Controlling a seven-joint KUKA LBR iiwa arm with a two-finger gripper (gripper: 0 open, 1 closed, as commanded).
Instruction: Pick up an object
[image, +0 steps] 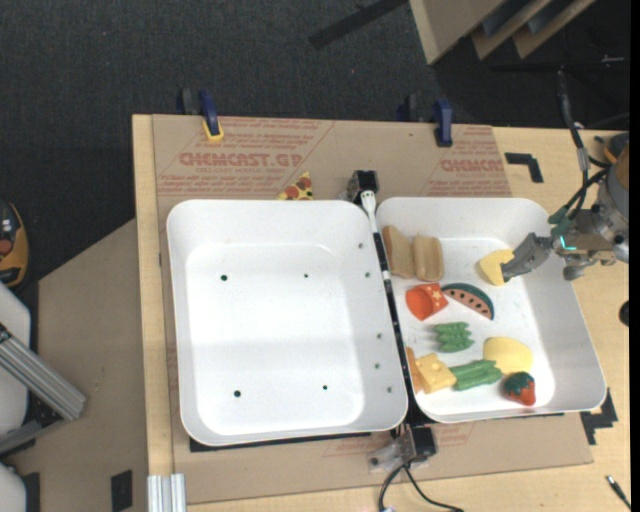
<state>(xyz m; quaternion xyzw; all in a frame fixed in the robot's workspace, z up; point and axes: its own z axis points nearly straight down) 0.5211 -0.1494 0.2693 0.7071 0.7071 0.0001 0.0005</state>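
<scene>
The right bin (560, 300) holds several toy foods. A yellow wedge (491, 267) lies near its far right side. My gripper (524, 260) reaches in from the right and hangs low, its tip right against that wedge. I cannot tell whether it touches or holds the wedge. Below lie a red pepper (424, 300), a watermelon slice (468, 299), green beans (452, 336), a yellow lemon (507, 352), a cheese piece (432, 372), a green pickle (476, 375) and a strawberry (519, 388). Two bread pieces (412, 254) sit at the bin's far left.
The left bin (200, 300) adjoins the right bin along a shared rim (385, 300). A small orange and yellow item (297, 188) lies on the cardboard behind the left bin. Two blue clamps (210, 112) (442, 118) hold the far edge of the board.
</scene>
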